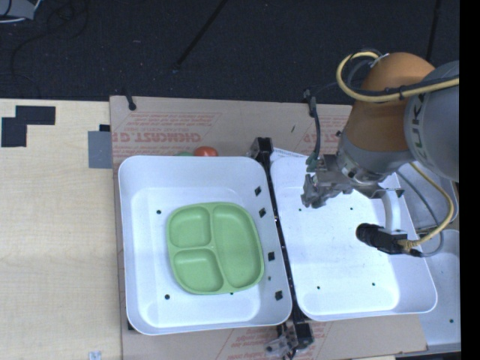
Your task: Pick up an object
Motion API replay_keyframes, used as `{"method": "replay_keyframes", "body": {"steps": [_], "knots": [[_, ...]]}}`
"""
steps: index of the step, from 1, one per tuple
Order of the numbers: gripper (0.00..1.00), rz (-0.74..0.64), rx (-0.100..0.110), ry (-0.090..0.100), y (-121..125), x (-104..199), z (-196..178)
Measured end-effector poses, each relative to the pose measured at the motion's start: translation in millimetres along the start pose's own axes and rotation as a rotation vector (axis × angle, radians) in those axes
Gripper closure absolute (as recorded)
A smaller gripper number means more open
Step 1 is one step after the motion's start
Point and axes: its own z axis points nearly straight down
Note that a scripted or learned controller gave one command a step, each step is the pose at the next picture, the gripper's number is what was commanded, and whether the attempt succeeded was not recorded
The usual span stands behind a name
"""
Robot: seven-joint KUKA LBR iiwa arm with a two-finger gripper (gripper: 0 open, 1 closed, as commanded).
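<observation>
Green divided plate (215,247) lying flat at the centre of the left bin (142,178), gripper (319,193) over the right bin (420,295) toward its 11 o'clock corner, grasp state impossible to tell, nothing visibly held, small red object (205,152) beyond the left bin's 12 o'clock rim.

a robotics lab; kuka arm (390,118) over white bins (142,201); loose cables (202,28)

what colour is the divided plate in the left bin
Light green, seen clearly in the camera view: the divided plate lies in the left bin.
</observation>
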Motion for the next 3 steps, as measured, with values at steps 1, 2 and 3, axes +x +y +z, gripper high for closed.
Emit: {"method": "replay_keyframes", "body": {"steps": [1,2,3], "knots": [[1.0,0.001,0.0,-0.001,-15.8,45.3,-8.4],[1.0,0.002,0.002,-0.001,-38.1,87.7,-13.0],[1.0,0.0,0.002,-0.001,-47.3,141.9,-10.0]]}}
